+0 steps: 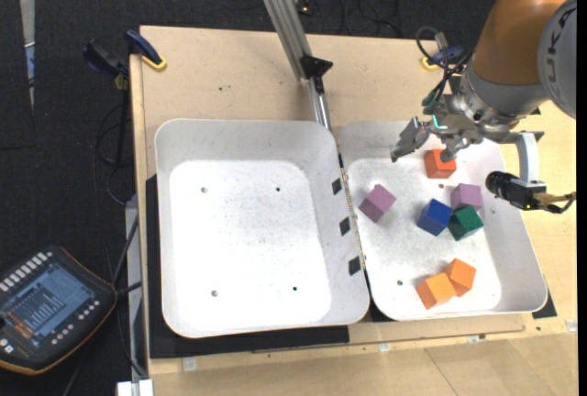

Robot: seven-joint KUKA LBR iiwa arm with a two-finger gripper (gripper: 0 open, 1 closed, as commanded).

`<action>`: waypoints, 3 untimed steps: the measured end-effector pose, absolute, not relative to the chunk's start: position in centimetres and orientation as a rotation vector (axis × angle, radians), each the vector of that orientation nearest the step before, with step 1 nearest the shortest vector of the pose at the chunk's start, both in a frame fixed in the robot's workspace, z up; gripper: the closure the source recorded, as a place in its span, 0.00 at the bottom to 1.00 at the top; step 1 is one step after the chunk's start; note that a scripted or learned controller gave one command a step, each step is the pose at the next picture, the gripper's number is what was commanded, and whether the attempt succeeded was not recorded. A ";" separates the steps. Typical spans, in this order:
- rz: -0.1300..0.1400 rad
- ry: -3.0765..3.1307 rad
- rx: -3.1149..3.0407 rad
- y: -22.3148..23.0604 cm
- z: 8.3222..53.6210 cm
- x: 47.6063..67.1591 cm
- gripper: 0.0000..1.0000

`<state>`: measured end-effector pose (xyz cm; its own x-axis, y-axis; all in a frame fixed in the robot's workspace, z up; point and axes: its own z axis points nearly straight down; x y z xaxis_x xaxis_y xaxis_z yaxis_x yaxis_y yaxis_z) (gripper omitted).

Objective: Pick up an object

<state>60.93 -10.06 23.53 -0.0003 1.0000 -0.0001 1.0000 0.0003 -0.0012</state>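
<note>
Red-orange cube (439,164) | matte, square-edged | under pincer (431,139) | right bin (514,289)

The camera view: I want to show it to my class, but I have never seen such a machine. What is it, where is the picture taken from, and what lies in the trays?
It is a robot arm, grey and orange, reaching in from the right. The picture comes from one fixed camera above the bench, looking down at a slant. Two shallow white bins sit side by side. In the right bin lie small blocks: two purple, a blue, a green, two orange and a red-orange one. The tool hangs just over the red-orange block; whether it grips it cannot be told.
</note>
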 end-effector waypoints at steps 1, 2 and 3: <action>0.006 -2.217 -2.220 -10.0 18.4 59.8 0.00; 0.004 -2.217 -2.222 -11.0 13.2 59.4 0.00; -0.019 -2.236 -2.232 -11.0 12.1 60.0 0.00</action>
<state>60.04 -11.03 12.05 -0.0017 1.0000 -0.0042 0.9998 0.0018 0.0214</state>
